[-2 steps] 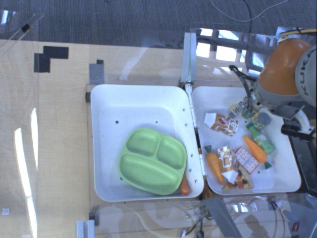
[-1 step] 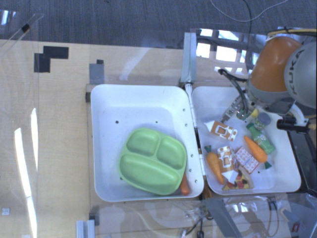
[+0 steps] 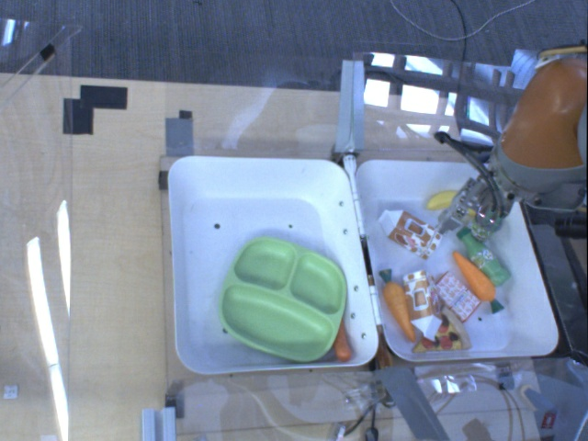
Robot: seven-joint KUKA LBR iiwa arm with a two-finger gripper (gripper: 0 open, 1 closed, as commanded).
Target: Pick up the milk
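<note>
The metal two-finger gripper (image 3: 473, 211) is seen low over the right white bin (image 3: 542, 333), near its far edge; whether it is apart cannot be told. The small brown-and-white milk carton (image 3: 411, 232) lies just left, with bare floor around it.

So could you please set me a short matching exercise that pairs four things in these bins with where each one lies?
Things:
1. green divided plate
2. yellow item
3. milk carton
4. gripper

Places:
A. right bin, near its far wall
B. left bin
C. over the right bin, beside the yellow item
D. right bin, near its left wall

Pairs: 1-B, 2-A, 3-D, 4-C
</note>
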